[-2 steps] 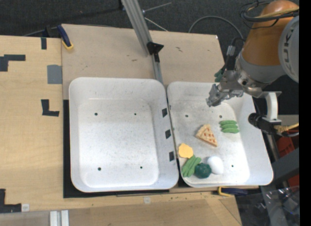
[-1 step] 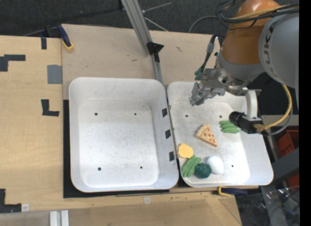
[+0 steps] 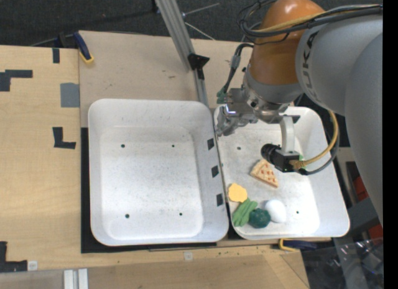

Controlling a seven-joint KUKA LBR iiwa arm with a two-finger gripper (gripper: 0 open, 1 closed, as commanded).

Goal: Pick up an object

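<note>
Camera view has the grey two-finger gripper (image 3: 229, 120) over the right white bin (image 3: 311, 219); whether it is parted cannot be told. At five o'clock from it lies an orange waffle-patterned wedge (image 3: 265, 174), then a yellow disc (image 3: 237, 192), green pod (image 3: 244, 212), dark-green lump (image 3: 260, 219) and white egg (image 3: 276, 211), clustered.
</note>
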